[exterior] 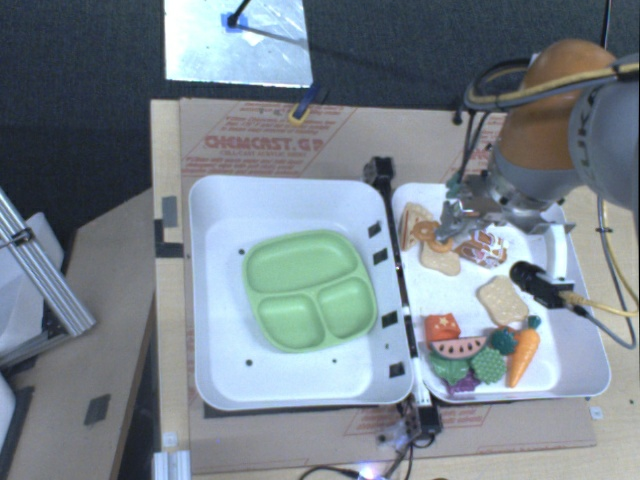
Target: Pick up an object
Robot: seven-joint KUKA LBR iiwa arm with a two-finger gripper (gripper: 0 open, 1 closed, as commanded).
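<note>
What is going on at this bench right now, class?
A grey robot arm reaches in from the right over the right bin, which holds toy food. Its hand hangs low over the bread-like pieces at the bin's far left corner. A carrot, a watermelon slice and a cracker lie nearer the front. The left bin holds a green divided plate. Nothing looks lifted yet.

Dark carpeted floor (pixel 80 88) all around, a tan wooden bench (pixel 110 298) topped with printed cardboard (pixel 265 138), a shiny foil-looking square (pixel 238 30) lying far back, and some aluminium framing (pixel 35 268) off left.
</note>
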